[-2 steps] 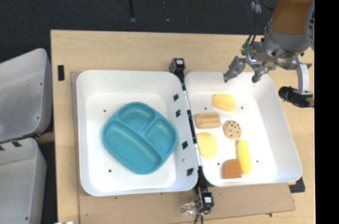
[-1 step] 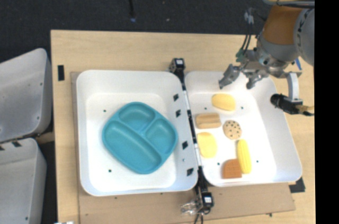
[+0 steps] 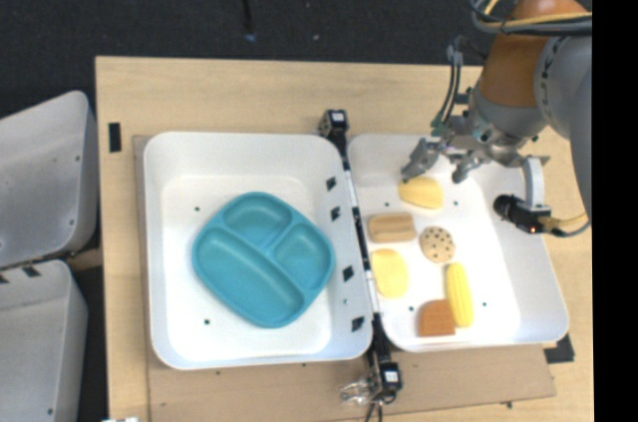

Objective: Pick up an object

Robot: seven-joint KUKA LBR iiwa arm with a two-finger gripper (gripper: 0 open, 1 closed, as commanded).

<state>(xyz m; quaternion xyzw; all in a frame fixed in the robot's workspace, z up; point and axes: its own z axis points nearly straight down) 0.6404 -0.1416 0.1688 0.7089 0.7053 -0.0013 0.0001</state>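
The orange block (image 3: 436, 318) and corn (image 3: 459, 294) lie nearest, in the right bin (image 3: 518, 310).
The gripper (image 3: 439, 163) hangs with its fingers spread apart, holding nothing, over the yellow bun (image 3: 423, 193) at the far left of that bin. The bun's long side runs left to right. It looks smooth and round, so I think it may slip out sideways when squeezed.
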